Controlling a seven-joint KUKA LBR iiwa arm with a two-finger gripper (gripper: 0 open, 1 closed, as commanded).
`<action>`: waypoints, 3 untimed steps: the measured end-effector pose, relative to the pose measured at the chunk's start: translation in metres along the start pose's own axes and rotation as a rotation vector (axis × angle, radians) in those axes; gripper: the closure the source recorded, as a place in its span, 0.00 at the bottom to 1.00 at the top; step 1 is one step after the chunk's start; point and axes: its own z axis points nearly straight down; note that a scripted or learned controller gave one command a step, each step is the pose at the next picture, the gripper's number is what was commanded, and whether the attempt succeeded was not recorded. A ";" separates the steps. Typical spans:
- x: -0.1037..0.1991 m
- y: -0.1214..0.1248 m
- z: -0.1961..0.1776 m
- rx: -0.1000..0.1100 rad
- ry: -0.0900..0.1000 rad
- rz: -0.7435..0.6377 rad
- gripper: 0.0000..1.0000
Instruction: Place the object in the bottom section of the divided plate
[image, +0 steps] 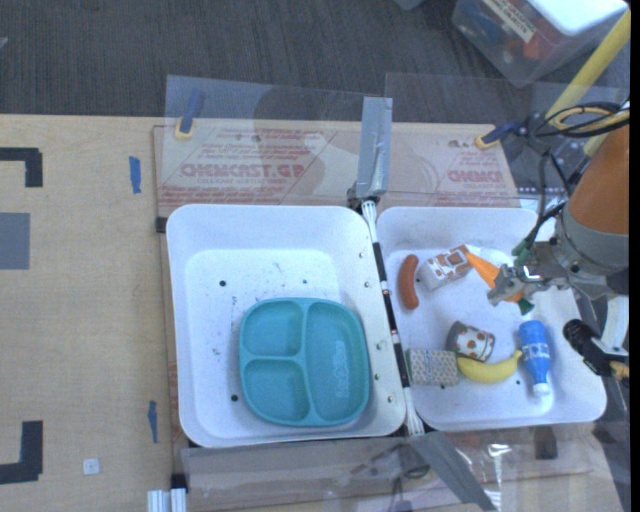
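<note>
End effector (507, 285) hovers by the carrot (484, 268) right of the divided plate (303, 362), openness unclear; carrot looks light, stiff, smooth: pinch mid-body.

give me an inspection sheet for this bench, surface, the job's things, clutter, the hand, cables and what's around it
Surface: wooden bench bearing left bin and right bin side by side.
Job's things: teal divided plate in left bin, nothing seen in its sections.
Clutter: right bin holds sausage, small carton, carrot, can, banana, blue bottle, speckled sponge.
Hand: hand low over right bin near carrot; grip unclear.
Cables: yellow and black cables upper right.
Surroundings: clear panels behind bins; blue tape on bench.
</note>
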 end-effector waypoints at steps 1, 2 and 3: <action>0.062 -0.012 -0.025 0.004 0.002 -0.062 1.00; 0.173 -0.026 -0.029 0.006 0.002 -0.083 1.00; 0.209 -0.057 0.004 0.009 0.001 0.082 1.00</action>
